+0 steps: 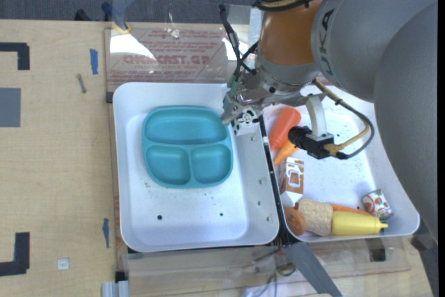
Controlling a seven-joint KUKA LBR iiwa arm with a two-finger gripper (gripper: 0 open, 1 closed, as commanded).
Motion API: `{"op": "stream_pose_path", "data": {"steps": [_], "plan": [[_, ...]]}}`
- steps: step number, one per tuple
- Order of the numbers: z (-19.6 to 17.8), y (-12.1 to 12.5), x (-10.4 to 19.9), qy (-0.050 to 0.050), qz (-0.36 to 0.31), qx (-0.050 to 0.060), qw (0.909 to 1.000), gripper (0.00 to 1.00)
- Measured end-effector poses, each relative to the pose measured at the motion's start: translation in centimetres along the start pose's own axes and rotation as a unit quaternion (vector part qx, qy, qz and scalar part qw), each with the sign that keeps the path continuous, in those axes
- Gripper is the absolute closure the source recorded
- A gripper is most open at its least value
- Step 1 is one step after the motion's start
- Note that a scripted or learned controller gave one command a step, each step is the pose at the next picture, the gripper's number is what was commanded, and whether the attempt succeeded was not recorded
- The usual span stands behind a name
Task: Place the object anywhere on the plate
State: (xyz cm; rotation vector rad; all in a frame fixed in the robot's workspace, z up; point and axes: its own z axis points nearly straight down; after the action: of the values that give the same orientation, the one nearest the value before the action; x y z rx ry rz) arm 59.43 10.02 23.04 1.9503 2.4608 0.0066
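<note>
Plate [186, 145] lies left of the arm's lowered hand [240, 110].

a: where is free room?

b: in the left bin [132, 219], the white floor in front of the blue plate [186, 146] and along its right side is bare. the plate top is also open.

a: and what stands in the way?

b: the arm [306, 17] hangs over the wall between the bins. in the right bin [396, 184], the orange carrot [281, 127], a small carton [293, 176], bread [316, 216] and the yellow toy [356, 222] crowd the left and front parts.
</note>
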Motion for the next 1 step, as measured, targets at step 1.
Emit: {"op": "stream_pose_path", "data": {"steps": [1], "plan": [[0.1, -0.08, -0.3, -0.001, 0.002, 0.001, 1.0, 0.0]]}}
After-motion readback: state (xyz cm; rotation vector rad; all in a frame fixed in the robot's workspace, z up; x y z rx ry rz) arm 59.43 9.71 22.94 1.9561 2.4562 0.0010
